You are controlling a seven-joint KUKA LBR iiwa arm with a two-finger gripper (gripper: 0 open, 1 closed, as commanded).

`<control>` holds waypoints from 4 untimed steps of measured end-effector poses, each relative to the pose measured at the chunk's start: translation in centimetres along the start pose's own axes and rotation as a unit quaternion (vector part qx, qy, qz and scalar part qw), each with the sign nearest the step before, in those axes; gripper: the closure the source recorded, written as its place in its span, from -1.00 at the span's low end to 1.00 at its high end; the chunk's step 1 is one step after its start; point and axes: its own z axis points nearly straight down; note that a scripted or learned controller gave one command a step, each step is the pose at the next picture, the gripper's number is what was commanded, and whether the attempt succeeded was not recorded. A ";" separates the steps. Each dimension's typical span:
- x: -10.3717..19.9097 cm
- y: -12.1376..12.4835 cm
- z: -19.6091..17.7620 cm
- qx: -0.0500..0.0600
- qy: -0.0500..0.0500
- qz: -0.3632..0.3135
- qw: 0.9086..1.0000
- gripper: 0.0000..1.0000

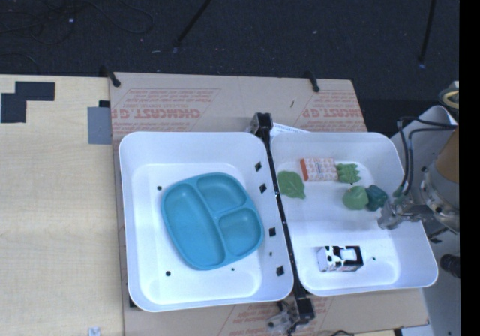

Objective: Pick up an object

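A small black-and-white, cow-patterned box-shaped toy (pixel 340 258) lies on the floor of the right shallow white bin (pixel 415 271), near its front wall, long axis running left to right. Further back lie a leafy green piece (pixel 291 184), a white-and-red printed packet (pixel 319 169) with a small green toy (pixel 347 172) just beside it, and a rounded green lump (pixel 355 197) touching a teal lump (pixel 376 196). The metal hand (pixel 395 214) sits at the bin's right wall, near the teal lump; I cannot tell how its grip stands. The left white bin (pixel 142 252) holds a blue three-compartment plastic plate (pixel 211 219).
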 end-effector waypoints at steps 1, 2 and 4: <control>0.1 -0.1 -4.2 0.000 0.000 -0.004 1.000 1.00; 0.0 0.0 -8.0 0.000 0.000 -0.004 1.000 1.00; 9.9 3.0 -7.0 0.002 0.001 -0.005 1.000 1.00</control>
